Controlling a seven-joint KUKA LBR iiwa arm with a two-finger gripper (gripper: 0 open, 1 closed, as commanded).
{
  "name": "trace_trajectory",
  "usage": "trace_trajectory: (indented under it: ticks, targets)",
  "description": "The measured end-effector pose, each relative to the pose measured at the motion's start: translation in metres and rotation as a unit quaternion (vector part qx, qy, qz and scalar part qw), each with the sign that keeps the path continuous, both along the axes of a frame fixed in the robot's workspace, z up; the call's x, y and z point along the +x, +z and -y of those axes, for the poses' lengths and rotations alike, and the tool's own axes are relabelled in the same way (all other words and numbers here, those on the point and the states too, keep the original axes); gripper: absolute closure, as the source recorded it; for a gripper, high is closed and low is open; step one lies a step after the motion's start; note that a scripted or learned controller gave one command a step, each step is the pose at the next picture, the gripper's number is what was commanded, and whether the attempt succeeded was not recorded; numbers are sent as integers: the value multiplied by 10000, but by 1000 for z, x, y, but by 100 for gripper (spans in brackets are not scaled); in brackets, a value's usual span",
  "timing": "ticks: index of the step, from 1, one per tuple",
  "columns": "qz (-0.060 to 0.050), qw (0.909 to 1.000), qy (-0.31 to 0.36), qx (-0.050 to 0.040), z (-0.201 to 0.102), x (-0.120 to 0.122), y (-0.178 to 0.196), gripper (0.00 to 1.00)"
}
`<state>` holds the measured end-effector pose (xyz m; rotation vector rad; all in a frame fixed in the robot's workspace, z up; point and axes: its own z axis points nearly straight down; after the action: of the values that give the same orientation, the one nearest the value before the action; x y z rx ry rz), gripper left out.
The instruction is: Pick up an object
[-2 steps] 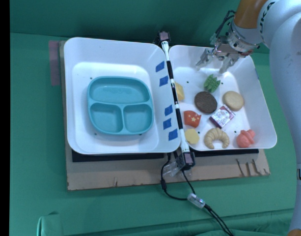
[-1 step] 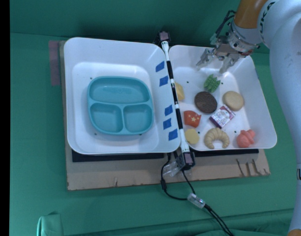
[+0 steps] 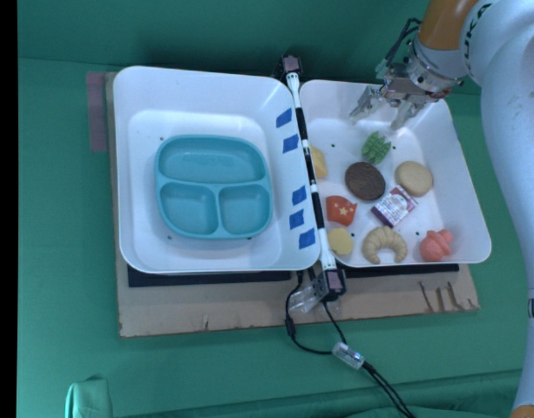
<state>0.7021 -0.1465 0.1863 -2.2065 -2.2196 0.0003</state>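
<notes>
The right white bin (image 3: 463, 155) holds several toy foods: a green piece (image 3: 375, 146), a dark brown round cookie (image 3: 364, 181), a tan round biscuit (image 3: 414, 178), a small packet (image 3: 394, 206), a red piece with a yellow star (image 3: 341, 209), a croissant (image 3: 385, 244), a yellow piece (image 3: 341, 241), an orange-pink piece (image 3: 436, 246) and a yellow piece (image 3: 319, 162) against the divider. My gripper (image 3: 382, 114) hangs open over the bin's far part, just above the green piece, with nothing between its fingers.
The left white bin (image 3: 140, 103) carries a teal three-compartment tray (image 3: 214, 187). A black-and-white divider bar (image 3: 306, 172) with blue tape tabs runs between the bins. A cable (image 3: 336, 347) trails off the front of the cardboard base. The grey arm (image 3: 510, 103) fills the right side.
</notes>
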Motion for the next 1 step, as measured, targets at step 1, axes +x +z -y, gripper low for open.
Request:
trace_trajectory:
  ticks: [1]
  targets:
    - [109,9999,-63,-88,24,-62,1,0]
